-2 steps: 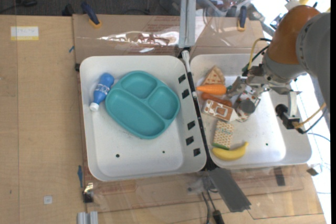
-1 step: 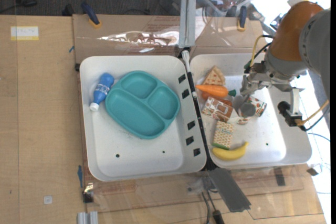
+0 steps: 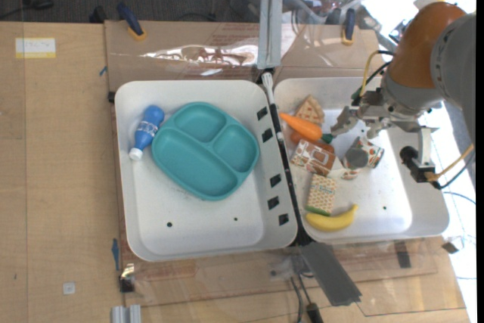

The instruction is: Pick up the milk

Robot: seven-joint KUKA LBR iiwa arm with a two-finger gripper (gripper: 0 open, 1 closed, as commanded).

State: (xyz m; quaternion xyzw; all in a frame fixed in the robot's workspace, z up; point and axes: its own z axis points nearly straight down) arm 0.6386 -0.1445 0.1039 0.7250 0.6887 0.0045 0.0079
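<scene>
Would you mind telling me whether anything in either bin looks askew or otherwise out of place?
Mostly in the right bin: its items lie in a loose jumble. The small carton under the gripper is tipped on its side, and another carton also lies flat beside the carrot. In the left bin, the blue bottle lies on its side against the teal plate.

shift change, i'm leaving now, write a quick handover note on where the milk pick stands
Gripper: low in the right bin, right above the milk carton; I can't tell its finger state or whether it has any hold.
Milk carton: lying in the right bin, near the carrot, the patterned box, the cracker and the banana.
Left bin: teal plate and blue bottle.
Done: approach.
Left: confirm the grasp, lift the milk clear.
</scene>
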